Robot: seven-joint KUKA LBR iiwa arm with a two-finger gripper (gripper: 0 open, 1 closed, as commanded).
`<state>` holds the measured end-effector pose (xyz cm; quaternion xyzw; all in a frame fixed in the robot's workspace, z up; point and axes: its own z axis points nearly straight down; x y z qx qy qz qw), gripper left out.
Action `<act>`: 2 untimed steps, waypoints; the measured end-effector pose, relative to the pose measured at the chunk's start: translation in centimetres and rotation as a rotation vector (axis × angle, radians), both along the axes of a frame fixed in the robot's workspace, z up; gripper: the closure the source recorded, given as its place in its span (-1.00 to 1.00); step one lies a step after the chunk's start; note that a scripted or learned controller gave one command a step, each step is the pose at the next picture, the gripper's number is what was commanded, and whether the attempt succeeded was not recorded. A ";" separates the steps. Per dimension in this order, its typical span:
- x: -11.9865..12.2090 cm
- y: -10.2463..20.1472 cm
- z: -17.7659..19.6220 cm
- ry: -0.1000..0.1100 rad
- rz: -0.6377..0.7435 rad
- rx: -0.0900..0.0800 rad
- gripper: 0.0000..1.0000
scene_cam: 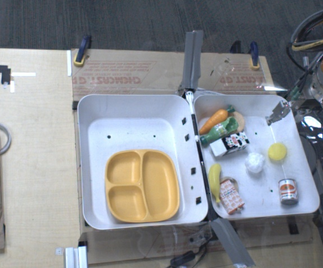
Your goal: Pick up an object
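The right bin (262, 200) holds several objects. A carrot (213, 120) and a green bottle (220, 130) lie at its far left, beside a small black, white and red box (235, 143). Mid-bin are a white ball (255, 162) and a yellow ball (277, 151). A small can (288, 191) stands near the front right. A banana (214, 180) and a snack packet (231, 196) lie at the front left. My gripper (277, 113) hangs over the bin's far right corner, above and apart from the yellow ball, with nothing seen in it.
The left bin (94, 149) holds a yellow divided plate (143, 184). A grey divider post (193, 60) rises between the bins at the back. Clamps (83, 49) pin cardboard behind them. The arm and its cables (315, 38) crowd the right edge.
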<state>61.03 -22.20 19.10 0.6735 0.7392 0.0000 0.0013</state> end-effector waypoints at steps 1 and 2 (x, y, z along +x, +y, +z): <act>-4.8 0.0 -2.5 0.002 0.207 0.001 -1.00; -4.8 0.0 -1.9 0.001 0.400 0.000 -1.00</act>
